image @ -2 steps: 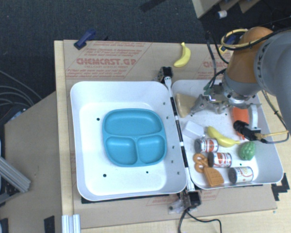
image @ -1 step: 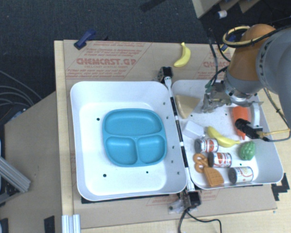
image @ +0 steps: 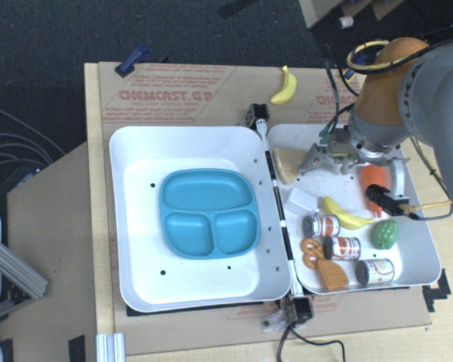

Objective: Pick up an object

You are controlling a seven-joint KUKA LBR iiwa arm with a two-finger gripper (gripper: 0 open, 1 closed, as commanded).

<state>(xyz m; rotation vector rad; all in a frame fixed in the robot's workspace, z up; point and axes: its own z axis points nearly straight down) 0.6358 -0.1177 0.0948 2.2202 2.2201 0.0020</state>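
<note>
My gripper (image: 333, 164) hangs low over the far part of the right bin (image: 425, 241), open, with bare white bin floor between its spread fingers and nothing held. Just to its right lies an orange carrot-like piece (image: 374, 177). In front of it lie a yellow banana (image: 346, 216), three small cans (image: 322, 226) (image: 346, 247) (image: 376, 270), a green broccoli toy (image: 385, 234), a pretzel (image: 311, 251) and a brown cracker (image: 333, 276). A beige wedge (image: 285, 164) and a white card (image: 302, 200) lie to the gripper's left.
The left bin (image: 128, 202) holds a blue divided plate (image: 208, 211). A second banana (image: 285, 87) lies on the cardboard behind the bins, and a blue object (image: 132, 60) sits at the board's far left corner. The grey arm (image: 430, 89) and its cables cover the right bin's far right.
</note>
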